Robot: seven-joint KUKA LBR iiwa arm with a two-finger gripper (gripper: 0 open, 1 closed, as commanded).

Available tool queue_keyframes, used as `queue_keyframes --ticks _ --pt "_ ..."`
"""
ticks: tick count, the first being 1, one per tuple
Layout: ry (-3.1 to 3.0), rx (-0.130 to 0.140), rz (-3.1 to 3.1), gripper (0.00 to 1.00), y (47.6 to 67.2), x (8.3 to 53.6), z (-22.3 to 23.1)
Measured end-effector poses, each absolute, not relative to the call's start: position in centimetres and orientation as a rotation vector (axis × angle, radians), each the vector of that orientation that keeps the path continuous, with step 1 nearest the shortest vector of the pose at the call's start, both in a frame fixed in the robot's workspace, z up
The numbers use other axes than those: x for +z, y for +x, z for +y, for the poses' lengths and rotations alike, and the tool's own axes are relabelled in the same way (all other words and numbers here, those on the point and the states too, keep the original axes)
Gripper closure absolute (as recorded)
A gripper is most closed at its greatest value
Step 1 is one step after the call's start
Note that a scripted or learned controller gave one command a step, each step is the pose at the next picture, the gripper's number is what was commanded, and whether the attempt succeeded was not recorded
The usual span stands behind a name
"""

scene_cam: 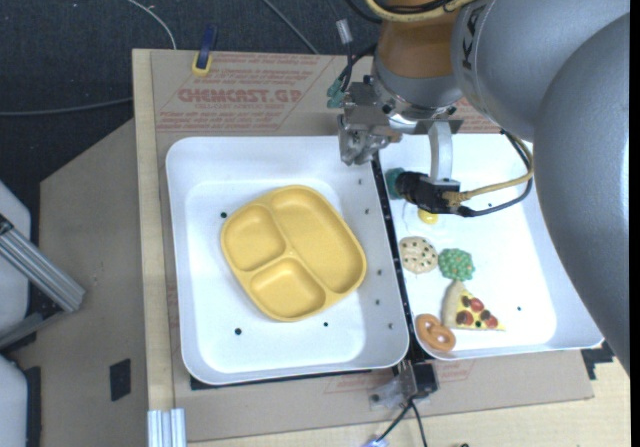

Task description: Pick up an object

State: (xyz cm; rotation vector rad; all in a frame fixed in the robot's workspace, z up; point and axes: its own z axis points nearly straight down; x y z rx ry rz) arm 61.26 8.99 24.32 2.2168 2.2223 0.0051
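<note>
The hand [358, 147] hangs over the far edge of the left bin [190, 235], right by the divide between the two bins; from this angle I cannot tell how it is set. Nothing shows in its grip. In the left bin lies a yellow divided plate [291, 251], nearer the camera than the hand and apart from it. The right bin [530, 265] holds small toy foods: a cookie [417, 254], a green broccoli piece [456, 262], a pizza slice [471, 309] and what looks like a doughnut [436, 332] at the near corner. All of these lie well apart from the hand, on its other side of the divide. Both bins rest on the tabletop [250, 90].
</note>
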Motion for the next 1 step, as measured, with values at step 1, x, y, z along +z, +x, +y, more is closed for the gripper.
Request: queue_keyframes --ticks 1 --pt "2.218 0.001 2.222 0.0 61.15 24.3 8.87"
